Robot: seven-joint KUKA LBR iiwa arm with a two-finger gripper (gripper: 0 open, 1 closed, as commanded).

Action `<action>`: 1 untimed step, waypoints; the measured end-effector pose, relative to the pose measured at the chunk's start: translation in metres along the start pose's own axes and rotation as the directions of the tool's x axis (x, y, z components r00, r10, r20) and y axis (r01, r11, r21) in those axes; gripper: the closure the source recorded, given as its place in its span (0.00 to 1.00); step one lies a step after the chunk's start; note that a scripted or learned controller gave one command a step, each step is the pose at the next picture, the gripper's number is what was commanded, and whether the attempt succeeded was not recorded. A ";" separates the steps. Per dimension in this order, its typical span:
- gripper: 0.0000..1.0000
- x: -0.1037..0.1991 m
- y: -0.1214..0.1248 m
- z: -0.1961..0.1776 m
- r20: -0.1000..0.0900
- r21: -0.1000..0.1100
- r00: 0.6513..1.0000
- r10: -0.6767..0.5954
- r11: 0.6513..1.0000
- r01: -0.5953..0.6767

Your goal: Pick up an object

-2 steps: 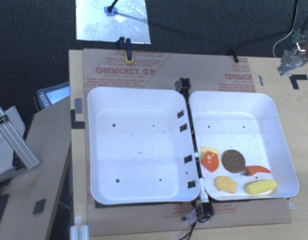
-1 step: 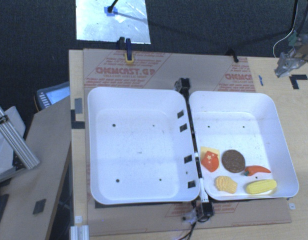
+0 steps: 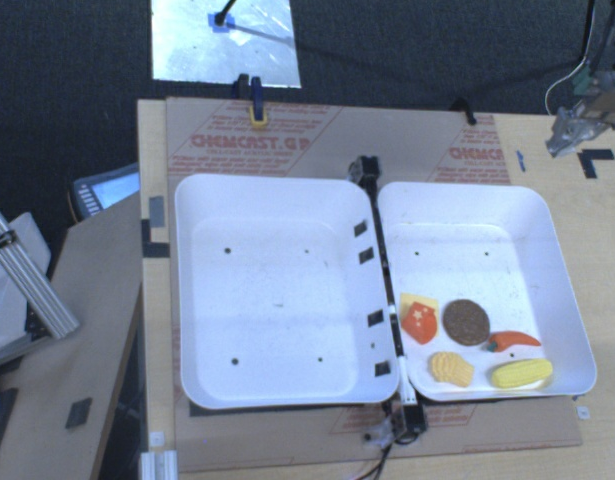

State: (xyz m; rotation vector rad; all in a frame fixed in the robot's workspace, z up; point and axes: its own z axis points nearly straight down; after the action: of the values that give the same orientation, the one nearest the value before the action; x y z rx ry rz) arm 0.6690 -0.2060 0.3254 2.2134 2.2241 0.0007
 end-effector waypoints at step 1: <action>1.00 0.000 0.001 -0.012 0.002 -0.005 1.000 -0.004 1.000 0.004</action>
State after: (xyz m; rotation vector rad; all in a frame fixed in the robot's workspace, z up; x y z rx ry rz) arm 0.6699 -0.2059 0.3375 2.2061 2.2248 0.0042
